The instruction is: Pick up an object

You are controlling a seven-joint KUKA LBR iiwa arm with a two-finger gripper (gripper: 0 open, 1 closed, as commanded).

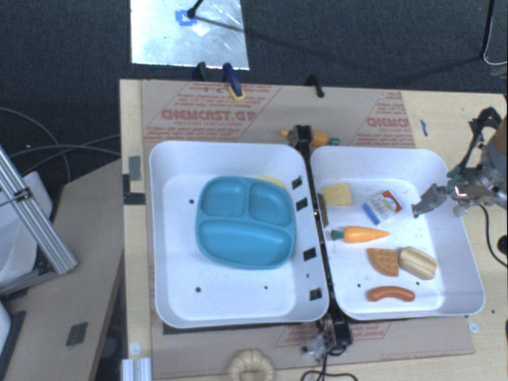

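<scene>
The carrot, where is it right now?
The carrot lies in the right bin, near its left wall. The blue and red packet is just above it, and the waffle piece just below it.

- Two white bins sit side by side: the left bin (pixel 171 292) and the right bin (pixel 456 248).
- One blue divided plate (pixel 246 221) lies in the left bin, with three compartments.
- Six small items lie in the right bin:
  - one pale yellow cheese block (pixel 337 194)
  - one small red, white and blue packet (pixel 382 205)
  - one orange carrot (pixel 361 233)
  - one brown waffle piece (pixel 384 261)
  - one tan bread roll (pixel 418 262)
  - one reddish sausage (pixel 390 294)
- One gripper (pixel 426 202) reaches over the right bin's edge.
- One cardboard sheet (pixel 206 113) lies under both bins.
- One foil-like square (pixel 189 22) lies on the floor beyond the bench.
</scene>
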